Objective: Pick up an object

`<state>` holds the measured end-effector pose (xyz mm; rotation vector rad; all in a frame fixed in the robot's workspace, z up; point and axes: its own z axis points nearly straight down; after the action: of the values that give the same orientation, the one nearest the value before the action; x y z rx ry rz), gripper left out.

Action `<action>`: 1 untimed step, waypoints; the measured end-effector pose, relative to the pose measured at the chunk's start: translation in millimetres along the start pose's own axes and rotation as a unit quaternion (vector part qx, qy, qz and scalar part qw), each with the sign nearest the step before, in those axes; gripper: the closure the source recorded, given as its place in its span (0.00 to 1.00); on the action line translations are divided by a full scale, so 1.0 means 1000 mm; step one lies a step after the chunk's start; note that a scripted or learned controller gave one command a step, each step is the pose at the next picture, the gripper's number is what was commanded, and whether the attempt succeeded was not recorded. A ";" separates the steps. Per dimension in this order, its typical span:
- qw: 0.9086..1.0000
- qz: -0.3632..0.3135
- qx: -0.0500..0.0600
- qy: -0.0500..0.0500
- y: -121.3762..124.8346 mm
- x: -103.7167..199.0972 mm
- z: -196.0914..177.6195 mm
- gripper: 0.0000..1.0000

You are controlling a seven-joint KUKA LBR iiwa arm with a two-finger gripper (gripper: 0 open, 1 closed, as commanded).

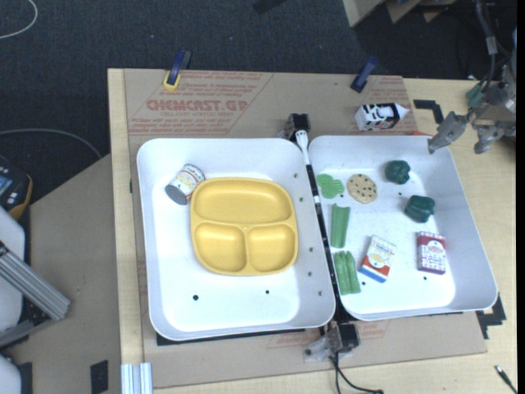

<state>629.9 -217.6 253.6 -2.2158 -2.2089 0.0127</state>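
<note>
Gaping jaws [464, 133], nothing between

A robotics lab: clamps [175, 70] hold a cardboard sheet [205, 101] on the table [78, 245], with loose cables [16, 11] on dark carpet, upper left.

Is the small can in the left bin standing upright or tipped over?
Tipped over. The can lies on its side on the left bin floor, its dark round end facing lower left, right beside the yellow divided plate.
</note>
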 end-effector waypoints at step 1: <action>1.000 -0.002 -0.007 -0.002 0.002 0.001 -0.009 0.00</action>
<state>632.2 -216.7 262.7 -2.2208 -2.2213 0.0006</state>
